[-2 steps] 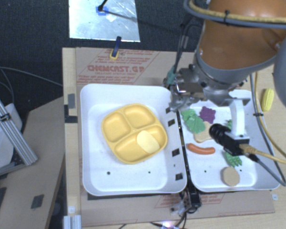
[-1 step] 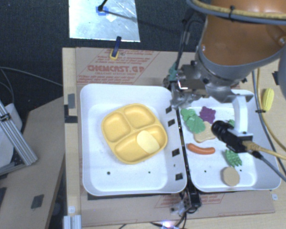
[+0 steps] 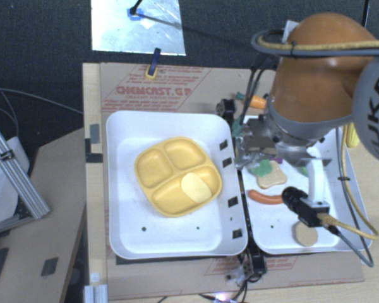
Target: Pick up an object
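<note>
1. My arm [image 3: 328, 68] reaches in from 3 o'clock, wrist bent down over the right bin [image 3: 341, 242].
2. My gripper [image 3: 249, 145] sits at that bin's 10 o'clock corner; finger state: cannot tell.
3. Toast-shaped piece [image 3: 271, 178] lies just below, at 5 o'clock of my gripper.

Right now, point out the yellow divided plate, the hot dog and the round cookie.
yellow divided plate [image 3: 158, 165], camera view, on its upper left compartment.
hot dog [image 3: 264, 197], camera view, on the middle of its length.
round cookie [image 3: 305, 235], camera view, on the centre of its top face.
</note>
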`<state>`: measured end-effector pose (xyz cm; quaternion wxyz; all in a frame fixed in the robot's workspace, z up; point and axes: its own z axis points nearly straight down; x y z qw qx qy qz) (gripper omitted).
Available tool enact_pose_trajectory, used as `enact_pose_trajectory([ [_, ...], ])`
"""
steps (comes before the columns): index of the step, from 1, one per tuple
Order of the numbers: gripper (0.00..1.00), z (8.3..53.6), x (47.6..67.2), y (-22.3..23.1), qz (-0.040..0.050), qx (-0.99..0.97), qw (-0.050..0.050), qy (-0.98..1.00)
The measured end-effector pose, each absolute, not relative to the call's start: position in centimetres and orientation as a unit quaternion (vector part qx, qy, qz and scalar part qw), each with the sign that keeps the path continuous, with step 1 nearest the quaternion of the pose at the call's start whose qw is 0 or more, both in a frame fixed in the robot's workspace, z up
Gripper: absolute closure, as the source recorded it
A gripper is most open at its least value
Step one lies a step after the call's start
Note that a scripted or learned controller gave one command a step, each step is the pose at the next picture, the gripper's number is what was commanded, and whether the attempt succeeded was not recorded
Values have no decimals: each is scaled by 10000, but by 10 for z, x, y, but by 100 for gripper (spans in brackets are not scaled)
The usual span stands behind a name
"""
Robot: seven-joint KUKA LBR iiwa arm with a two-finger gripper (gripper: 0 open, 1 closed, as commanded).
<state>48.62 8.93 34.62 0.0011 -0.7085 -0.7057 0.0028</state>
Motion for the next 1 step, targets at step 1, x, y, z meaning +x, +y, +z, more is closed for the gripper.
enact_pose_trajectory([
  [1,100,381,487,125,-24,-7045,-8,-7097],
])
